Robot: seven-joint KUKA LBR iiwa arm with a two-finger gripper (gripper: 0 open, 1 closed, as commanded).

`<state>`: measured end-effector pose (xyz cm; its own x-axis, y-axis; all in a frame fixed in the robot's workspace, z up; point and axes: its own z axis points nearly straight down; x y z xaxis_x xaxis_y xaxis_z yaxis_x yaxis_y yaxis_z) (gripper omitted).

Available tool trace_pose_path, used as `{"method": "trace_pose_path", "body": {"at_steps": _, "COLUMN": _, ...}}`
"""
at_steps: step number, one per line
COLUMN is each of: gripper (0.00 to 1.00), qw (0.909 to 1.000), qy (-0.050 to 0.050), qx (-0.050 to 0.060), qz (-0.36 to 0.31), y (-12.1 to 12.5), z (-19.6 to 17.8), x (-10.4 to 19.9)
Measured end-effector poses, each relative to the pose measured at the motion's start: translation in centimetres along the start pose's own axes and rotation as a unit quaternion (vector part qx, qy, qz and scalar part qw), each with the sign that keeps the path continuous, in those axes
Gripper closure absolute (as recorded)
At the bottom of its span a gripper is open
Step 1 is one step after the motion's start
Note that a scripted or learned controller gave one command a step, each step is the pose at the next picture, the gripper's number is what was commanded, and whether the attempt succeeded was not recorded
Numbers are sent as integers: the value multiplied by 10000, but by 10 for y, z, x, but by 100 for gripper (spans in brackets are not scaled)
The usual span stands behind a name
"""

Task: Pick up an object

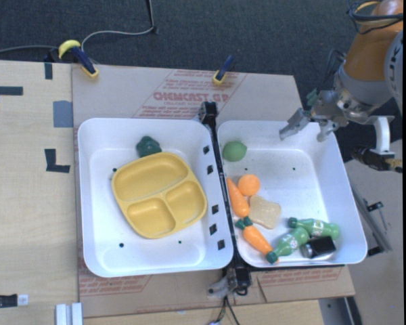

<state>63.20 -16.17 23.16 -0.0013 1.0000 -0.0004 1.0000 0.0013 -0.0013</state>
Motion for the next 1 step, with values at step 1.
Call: {"method": "trace_pose_path", "body": {"at_steps": 1, "gripper": 0, "qw": 10000, "qy": 7, "qx": 10, "qz": -3, "y": -22, "z": 61, "x": 55}}
